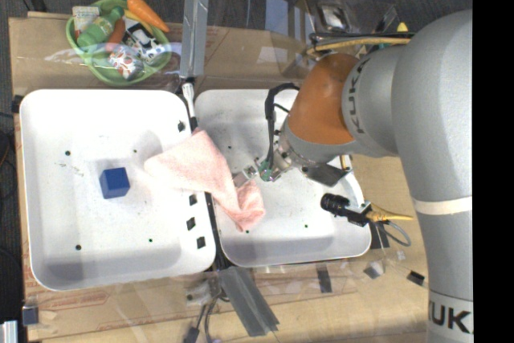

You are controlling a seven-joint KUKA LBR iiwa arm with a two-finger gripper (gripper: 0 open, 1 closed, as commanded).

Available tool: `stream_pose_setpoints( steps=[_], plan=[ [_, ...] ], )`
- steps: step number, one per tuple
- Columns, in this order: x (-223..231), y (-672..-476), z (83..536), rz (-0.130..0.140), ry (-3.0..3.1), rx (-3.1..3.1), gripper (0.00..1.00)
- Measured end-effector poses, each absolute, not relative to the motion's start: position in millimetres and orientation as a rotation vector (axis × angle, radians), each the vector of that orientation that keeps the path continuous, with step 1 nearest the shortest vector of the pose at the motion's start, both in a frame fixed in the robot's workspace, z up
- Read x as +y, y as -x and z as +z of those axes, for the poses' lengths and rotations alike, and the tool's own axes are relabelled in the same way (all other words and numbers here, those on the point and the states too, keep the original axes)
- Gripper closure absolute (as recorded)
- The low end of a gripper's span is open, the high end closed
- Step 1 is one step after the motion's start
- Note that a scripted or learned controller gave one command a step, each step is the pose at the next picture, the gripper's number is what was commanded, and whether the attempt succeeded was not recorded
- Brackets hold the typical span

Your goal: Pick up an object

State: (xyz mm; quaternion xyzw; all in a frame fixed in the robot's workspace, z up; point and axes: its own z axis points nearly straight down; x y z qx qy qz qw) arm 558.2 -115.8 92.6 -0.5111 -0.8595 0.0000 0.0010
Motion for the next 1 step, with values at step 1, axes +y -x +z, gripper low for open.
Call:
stream_pose_setpoints(
  steps=[1],
  plan=[
    [-101.4, -528.6, 92.5, 0.000, 1.537, -2.741, 0.00]
  ],
)
